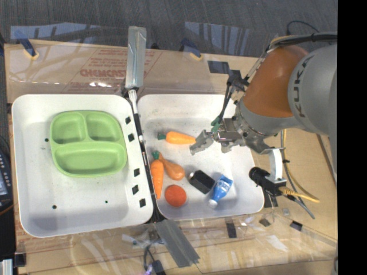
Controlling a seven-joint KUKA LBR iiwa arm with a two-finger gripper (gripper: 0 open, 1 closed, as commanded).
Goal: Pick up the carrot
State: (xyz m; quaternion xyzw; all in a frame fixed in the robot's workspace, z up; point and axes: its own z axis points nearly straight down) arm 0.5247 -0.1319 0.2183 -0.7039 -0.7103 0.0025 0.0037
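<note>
Your arm (287, 90) reaches in over the right bin (241, 208). The left bin (34, 205) carries a green divided plate (88, 142). In the right bin you have two carrots: one (156, 178) along the left wall, another (179, 137) just left of the claw (213, 141). The claw looks spread and empty, though it's blurry. Nearby lie a tomato (175, 195) and a blue bottle (221, 190).
</note>
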